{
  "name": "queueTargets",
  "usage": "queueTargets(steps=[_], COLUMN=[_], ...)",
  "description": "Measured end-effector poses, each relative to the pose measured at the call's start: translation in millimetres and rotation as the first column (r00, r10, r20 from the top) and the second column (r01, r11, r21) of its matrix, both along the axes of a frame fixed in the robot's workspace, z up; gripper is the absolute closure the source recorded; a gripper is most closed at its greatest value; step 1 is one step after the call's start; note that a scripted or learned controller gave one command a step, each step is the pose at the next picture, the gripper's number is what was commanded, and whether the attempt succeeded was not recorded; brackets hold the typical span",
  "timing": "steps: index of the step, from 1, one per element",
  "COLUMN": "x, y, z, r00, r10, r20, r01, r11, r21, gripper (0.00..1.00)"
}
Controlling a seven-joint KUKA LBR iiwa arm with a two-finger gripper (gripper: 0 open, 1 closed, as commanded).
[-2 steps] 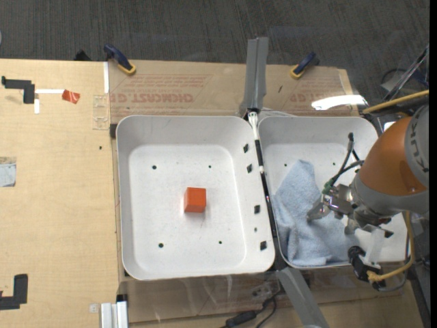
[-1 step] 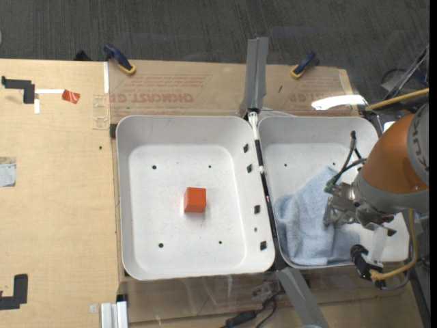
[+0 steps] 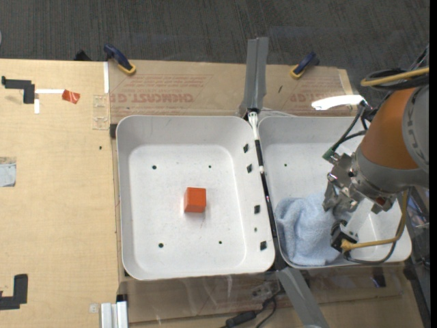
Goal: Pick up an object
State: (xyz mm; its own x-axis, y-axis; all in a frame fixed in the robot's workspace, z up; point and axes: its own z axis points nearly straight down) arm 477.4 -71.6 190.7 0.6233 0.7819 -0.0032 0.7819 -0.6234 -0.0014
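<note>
Item 1. Gripper (image 3: 339,207): seen low over the right bin (image 3: 300,149), toward that bin's 4 o'clock side. Whether it is released or clenched cannot be told, and nothing is seen held in it. It is carried on the grey arm (image 3: 396,142), which enters from 3 o'clock.

Item 2. Cloth (image 3: 304,227): pale blue and crumpled, lying just beside the gripper at its 8 o'clock. Contact between the two cannot be told. The cloth is bunched against the right bin's 6 o'clock wall, and the floor toward 12 o'clock is left bare.

Item 3. Left bin (image 3: 171,156): set at 9 o'clock of the right bin, the two rims touching. One orange cube (image 3: 195,200) is held in it, standing flat near the middle of the floor, slightly toward 6 o'clock and well apart from every wall and from the gripper.

Item 4. Cardboard (image 3: 184,87): laid under both bins and showing beyond their 12 o'clock rims. It is pinned by two blue-and-orange clamps, one at 11 o'clock (image 3: 119,59) and one at 1 o'clock (image 3: 304,65).
</note>
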Motion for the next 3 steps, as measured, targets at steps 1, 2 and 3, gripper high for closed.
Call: queueTargets(steps=[1,2,3], x=[-1.7,1.6,0.0], y=[-23.5,17.3,62.6], z=[-74.7,0.0,-0.1], r00=[0.995,0.941,0.775], r10=[-0.102,-0.338,-0.632], r20=[-0.003,0.000,0.001], r01=[0.102,0.338,0.632], r11=[0.995,0.941,0.775], r21=[0.001,-0.001,-0.002], gripper=[1.00,1.00,1.00])
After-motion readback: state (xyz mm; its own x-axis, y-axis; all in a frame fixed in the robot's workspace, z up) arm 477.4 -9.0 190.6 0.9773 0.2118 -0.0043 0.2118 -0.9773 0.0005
